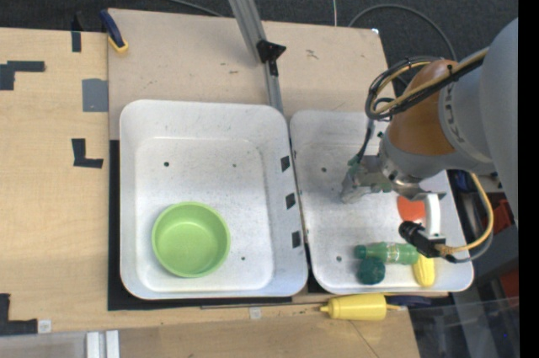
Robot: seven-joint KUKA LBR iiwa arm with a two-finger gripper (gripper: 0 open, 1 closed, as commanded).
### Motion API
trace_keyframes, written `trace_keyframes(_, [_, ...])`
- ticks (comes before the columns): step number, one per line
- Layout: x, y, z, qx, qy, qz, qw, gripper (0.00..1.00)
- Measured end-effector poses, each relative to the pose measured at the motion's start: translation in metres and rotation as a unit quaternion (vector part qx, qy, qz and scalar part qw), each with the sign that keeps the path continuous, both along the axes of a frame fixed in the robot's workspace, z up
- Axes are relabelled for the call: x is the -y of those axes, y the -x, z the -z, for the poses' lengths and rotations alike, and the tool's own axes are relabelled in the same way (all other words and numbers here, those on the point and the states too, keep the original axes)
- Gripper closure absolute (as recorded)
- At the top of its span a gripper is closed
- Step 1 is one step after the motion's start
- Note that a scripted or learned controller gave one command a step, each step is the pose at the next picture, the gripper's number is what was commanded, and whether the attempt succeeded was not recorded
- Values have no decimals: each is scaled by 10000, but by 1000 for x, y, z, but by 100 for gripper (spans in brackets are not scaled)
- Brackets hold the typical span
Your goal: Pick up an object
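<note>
A pale wooden bench top (50,205) with dark tape marks fills the left side, and a blue-and-yellow clamp (114,30) sits at the corner of a tan board. The left bin (202,116), a shallow white plastic tray with rounded corners and a speckled floor, holds a round, smooth lime-green bowl (191,239) near its front left corner, open side up. A grey metal pole (244,7) slants down toward the seam between the bins. The right bin (324,137), the same white plastic, holds a green translucent bottle (386,252) lying on its side near the front edge, a dark teal lump (370,269) touching it, and a small yellow piece (424,271) at its right end. The gripper (352,188) hangs low over the middle of this bin, apart from the bottle; whether its jaws are apart or together cannot be told. A yellow clamp handle (358,307) lies on the bin's front rim.
</note>
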State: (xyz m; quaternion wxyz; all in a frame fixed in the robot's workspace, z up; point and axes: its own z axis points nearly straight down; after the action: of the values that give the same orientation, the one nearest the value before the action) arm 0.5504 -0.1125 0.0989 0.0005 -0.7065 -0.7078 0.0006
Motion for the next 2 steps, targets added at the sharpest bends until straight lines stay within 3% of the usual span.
trace_keyframes(2, [8,8,-95,20,5,8,10000,100])
